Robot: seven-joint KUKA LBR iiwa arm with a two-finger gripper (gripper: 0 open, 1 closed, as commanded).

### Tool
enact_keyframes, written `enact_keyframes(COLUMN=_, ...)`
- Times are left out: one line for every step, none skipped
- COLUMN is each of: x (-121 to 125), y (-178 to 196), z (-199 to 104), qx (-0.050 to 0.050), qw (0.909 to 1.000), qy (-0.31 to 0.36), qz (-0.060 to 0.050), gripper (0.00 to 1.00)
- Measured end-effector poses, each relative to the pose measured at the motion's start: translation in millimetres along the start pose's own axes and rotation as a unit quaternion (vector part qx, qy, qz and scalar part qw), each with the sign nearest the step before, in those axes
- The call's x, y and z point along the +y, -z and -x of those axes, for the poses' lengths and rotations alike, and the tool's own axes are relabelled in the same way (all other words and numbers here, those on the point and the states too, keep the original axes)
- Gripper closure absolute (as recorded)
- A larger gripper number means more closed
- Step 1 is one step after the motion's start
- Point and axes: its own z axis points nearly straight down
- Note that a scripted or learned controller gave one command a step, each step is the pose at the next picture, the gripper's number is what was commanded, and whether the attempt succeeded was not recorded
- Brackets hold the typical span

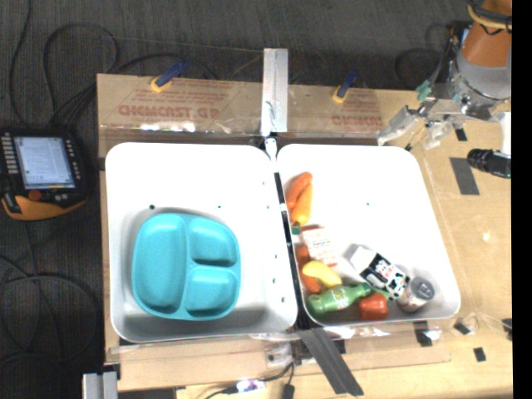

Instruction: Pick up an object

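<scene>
Above the right bin's (416,189) far right corner, my pincer (413,131) hangs spread apart, gripping nothing. The objects lie well apart from it: a carrot (298,194) by the divider, a green bottle (337,298) along the near edge.

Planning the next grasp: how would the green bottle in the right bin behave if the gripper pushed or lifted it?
The green bottle lies on its side, so its rounded body would probably roll when nudged. It is packed against a yellow piece and a red one, so a push would likely shift them too. It looks like smooth plastic, possibly slippery.
</scene>
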Motion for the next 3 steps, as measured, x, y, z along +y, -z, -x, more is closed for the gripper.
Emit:
enact_keyframes(x=-1.6, y=23.8, z=22.6, qx=-0.002, qw=0.9825, qy=0.186, qz=0.001, gripper=0.0)
enact_keyframes(x=-30.9, y=-100.7, z=-26.8, qx=0.0, qw=0.9736, qy=0.228, qz=0.001, gripper=0.0)
enact_keyframes(x=-9.1, y=-169.4, z=-11.4, qx=-0.004, qw=0.9393, qy=0.343, qz=0.004, gripper=0.0)
